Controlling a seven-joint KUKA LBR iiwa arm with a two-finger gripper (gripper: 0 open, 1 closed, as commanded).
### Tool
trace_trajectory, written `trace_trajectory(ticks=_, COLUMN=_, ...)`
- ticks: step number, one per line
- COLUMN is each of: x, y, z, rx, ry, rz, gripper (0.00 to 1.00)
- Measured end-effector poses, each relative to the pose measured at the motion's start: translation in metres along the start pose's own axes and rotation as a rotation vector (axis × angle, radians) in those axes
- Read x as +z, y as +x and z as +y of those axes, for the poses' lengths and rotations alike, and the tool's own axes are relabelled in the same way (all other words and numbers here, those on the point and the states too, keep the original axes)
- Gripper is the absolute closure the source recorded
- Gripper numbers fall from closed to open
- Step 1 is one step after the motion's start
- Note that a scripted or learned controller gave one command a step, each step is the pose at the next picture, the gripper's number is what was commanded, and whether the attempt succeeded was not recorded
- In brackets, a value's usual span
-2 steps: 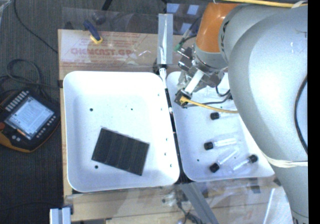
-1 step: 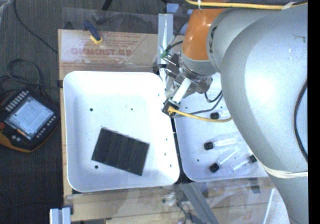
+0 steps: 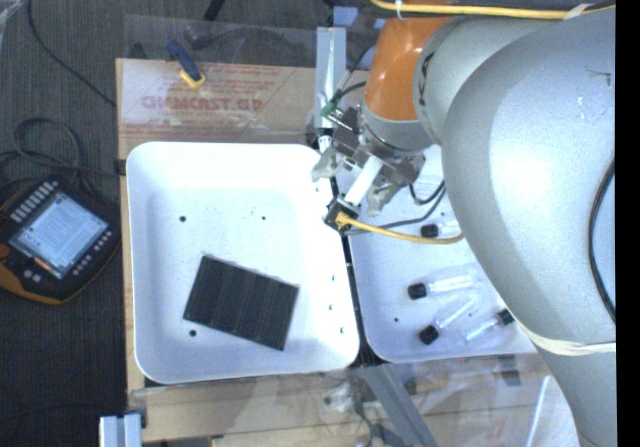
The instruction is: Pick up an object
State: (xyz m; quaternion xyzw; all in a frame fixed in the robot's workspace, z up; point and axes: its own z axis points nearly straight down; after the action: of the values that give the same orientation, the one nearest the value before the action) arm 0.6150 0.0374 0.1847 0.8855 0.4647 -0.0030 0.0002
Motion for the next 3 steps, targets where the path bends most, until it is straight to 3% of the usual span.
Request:
trace_trajectory(ticks=1, x=0.002, y=-0.101, z=-0.031, rx=-0.406, ry=0.001, rz=0.003, gripper=0.0)
trace_trajectory(ticks=2, x=-0.075, y=-0.117, z=-0.054, rx=-0.075, ry=-0.001, rz=0.003, gripper=0.0)
trace_trajectory(ticks=3, x=-0.249, y=-0.152, z=-0.045, rx=-0.036, ry=-0.003, rz=0.002, gripper=0.0)
